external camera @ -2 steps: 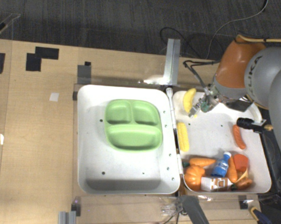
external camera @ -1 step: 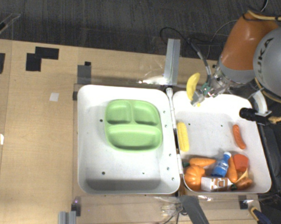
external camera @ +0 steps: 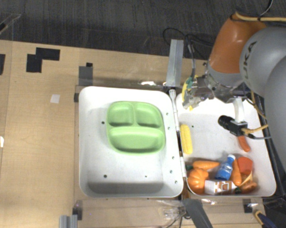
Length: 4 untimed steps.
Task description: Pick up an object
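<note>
1. Pale wood bench (external camera: 37, 144) carries two white bins side by side, and dark carpet (external camera: 90, 14) runs beyond its far edge
2. The gripper (external camera: 193, 97) hangs over the far left corner of the right bin (external camera: 208, 133), close to the wall it shares with the left bin (external camera: 90, 179); whether it is apart or together cannot be told from this angle
3. The grey arm (external camera: 273, 60), with its orange band (external camera: 231, 39), comes in from the right and fills the upper right corner of the view
4. Nearest the gripper is the corn (external camera: 186, 139), which lies lengthwise against the right bin's left wall, toward the near side and apart from the gripper
5. A small orange piece (external camera: 245, 144) lies by the right wall, about midway along the bin
6. The other objects are heaped at the bin's near end: a carrot (external camera: 205, 164), a round orange thing (external camera: 197, 177) in the left corner, a blue bottle (external camera: 225, 168) tilted among them, a white bottle (external camera: 220, 187) on its side against the near wall, and a red piece (external camera: 245, 164) to the right
7. In the left bin a green plate (external camera: 135, 126) with three compartments sits toward the far half
8. Black marks (external camera: 41, 59) show on the bench at far left
</note>
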{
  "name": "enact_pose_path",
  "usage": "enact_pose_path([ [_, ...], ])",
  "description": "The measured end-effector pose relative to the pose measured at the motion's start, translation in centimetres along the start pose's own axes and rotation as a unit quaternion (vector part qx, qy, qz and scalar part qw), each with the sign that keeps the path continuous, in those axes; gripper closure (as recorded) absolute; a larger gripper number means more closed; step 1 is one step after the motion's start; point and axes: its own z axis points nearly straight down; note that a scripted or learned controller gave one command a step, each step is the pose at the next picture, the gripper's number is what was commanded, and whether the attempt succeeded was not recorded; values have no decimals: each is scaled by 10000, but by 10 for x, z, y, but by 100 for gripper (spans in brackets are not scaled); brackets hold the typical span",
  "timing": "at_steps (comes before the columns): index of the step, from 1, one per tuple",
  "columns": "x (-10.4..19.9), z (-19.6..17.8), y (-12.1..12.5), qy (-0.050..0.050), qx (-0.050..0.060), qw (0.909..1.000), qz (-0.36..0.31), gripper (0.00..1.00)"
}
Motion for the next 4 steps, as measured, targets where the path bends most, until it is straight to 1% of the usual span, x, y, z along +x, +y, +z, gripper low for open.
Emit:
enact_pose_path([
  [1,8,-13,-20,2,3,9987,508,100],
  [2,49,2,6,-1,2,9963,855,100],
  [3,26,-31,-41,-1,-3,10000,-65,100],
  [4,52,17,-25,2,6,9999,-141,100],
])
